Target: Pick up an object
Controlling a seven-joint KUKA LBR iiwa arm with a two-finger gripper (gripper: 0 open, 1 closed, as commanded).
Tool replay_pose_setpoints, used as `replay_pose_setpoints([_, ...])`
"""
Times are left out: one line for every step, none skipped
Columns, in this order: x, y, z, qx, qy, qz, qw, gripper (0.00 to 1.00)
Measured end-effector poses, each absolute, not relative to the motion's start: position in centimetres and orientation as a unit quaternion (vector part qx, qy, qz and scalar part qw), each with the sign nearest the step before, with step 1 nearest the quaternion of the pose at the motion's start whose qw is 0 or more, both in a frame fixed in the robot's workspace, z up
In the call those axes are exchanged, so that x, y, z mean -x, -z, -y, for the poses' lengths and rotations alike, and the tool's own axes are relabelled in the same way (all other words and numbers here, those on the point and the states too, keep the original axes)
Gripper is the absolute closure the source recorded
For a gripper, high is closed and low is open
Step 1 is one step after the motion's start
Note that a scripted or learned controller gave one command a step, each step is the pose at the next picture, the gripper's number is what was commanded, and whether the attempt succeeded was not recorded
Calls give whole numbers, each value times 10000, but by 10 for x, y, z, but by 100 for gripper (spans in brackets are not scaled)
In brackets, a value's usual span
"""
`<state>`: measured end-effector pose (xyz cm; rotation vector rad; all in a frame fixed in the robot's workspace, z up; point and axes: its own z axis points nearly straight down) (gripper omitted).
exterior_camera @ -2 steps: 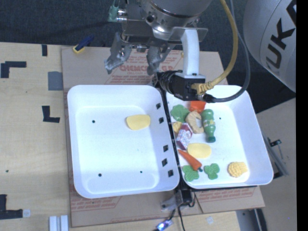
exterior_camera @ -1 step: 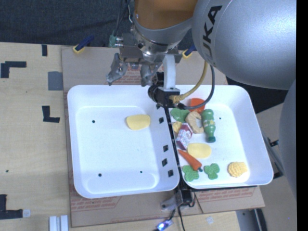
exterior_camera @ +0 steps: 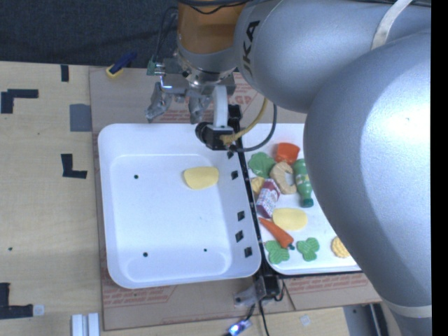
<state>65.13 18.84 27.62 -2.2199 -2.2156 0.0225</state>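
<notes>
A yellow oval piece (exterior_camera: pixel 201 178) lies alone in the left bin (exterior_camera: pixel 133 257), near its far right part. My gripper (exterior_camera: pixel 176 110) hangs over the far rim of that bin, above and a little left of the yellow piece. Its two metal fingers (exterior_camera: pixel 157 108) stand apart and open, with nothing between them. The right bin (exterior_camera: pixel 316 266) holds several toy foods: a green bottle (exterior_camera: pixel 303 182), a red-orange piece (exterior_camera: pixel 287 151), a carrot (exterior_camera: pixel 278 232), a second yellow piece (exterior_camera: pixel 290 219) and green broccoli bits (exterior_camera: pixel 307 246).
The big grey arm covers the right side of the view and hides most of the right bin. A black dividing strip (exterior_camera: pixel 242 201) runs between the bins. A blue and yellow object (exterior_camera: pixel 122 64) lies on the bench behind the left bin.
</notes>
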Motion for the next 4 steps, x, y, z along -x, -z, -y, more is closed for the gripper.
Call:
replay_pose_setpoints([-667,-217,-210,7064,-44,7078,21,100])
replay_pose_setpoints([-607,-154,-228,7058,-56,7084,35,100])
replay_pose_setpoints([-529,-157,-234,7057,-35,7085,27,100])
replay_pose_setpoints([-574,-162,-233,7066,-6,7076,1,100])
